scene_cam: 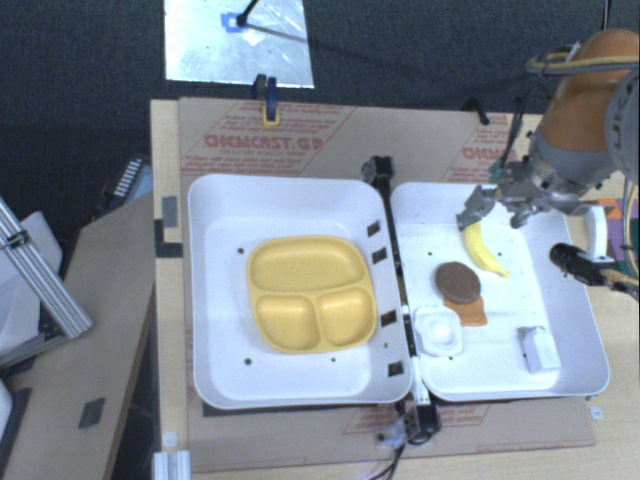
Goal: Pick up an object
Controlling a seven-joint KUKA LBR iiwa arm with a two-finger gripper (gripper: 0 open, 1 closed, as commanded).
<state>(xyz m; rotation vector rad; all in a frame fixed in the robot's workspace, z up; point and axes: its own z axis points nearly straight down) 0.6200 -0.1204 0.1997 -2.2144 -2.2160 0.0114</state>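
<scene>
The bench carries two shallow white bins side by side: the left bin, well to the left of the fingers, holds a yellow divided plate, and the right bin spreads out beneath and below the fingers. The arm reaches in from the right, and its gripper hangs over the upper part of the right bin with its two fingers spread apart, nothing between them. A banana lies just below the left finger. Further below sits a brown round disc overlapping an orange piece; a white cup-like item lies below those, and a small white block lies below the fingers, slightly right.
</scene>
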